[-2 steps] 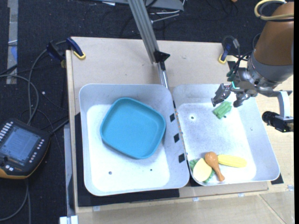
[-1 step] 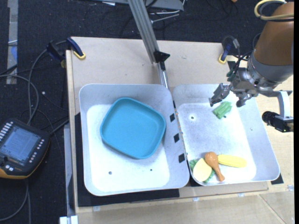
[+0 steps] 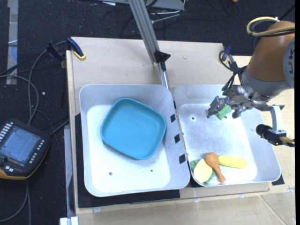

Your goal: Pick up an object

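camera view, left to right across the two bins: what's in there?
Blue plate → small green object at the gripper, above the pile's left part → yellow pieces and orange drumstick-shaped toy at the right bin's front edge.

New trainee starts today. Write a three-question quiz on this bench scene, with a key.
1. True or false: the blue plate lies in the left bin.
2. What is between the fingers of the hand? A) a green thing B) a spoon C) a cup
3. Fill in: the yellow banana lies in the ____ bin.

Key: 1 true. 2 A, the green thing. 3 right.
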